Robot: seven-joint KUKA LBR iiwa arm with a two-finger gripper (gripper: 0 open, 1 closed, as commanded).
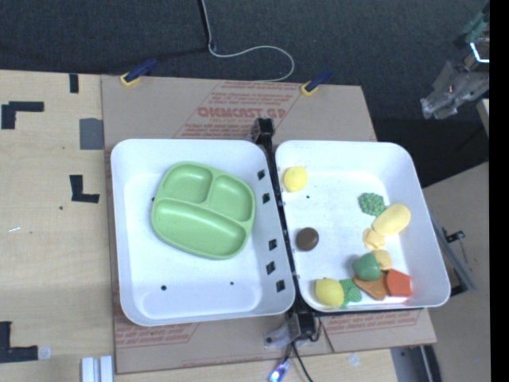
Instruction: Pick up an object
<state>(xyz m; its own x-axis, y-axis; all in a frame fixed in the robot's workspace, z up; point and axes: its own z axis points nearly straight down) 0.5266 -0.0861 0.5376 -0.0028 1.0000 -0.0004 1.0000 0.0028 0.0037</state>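
Note:
The right bin [338, 156] holds several toy foods. A yellow ball [294, 178] lies near its top left corner and a brown disc [307, 238] sits below it. Along the right side are a green knobbly piece [371, 204] and a pale yellow piece [390, 221]. A green pepper [367, 266], an orange block [398, 283] and a yellow lemon [329, 292] crowd the bin's near right corner. My gripper [447, 95] hangs at the far right, high above the bench and outside the bins, well away from every object.
The left bin [135, 293] holds a green divided plate [203, 209]. Both bins rest on a cardboard sheet [238, 106] on the wooden bench. A white cable [238, 52] loops over the dark floor behind.

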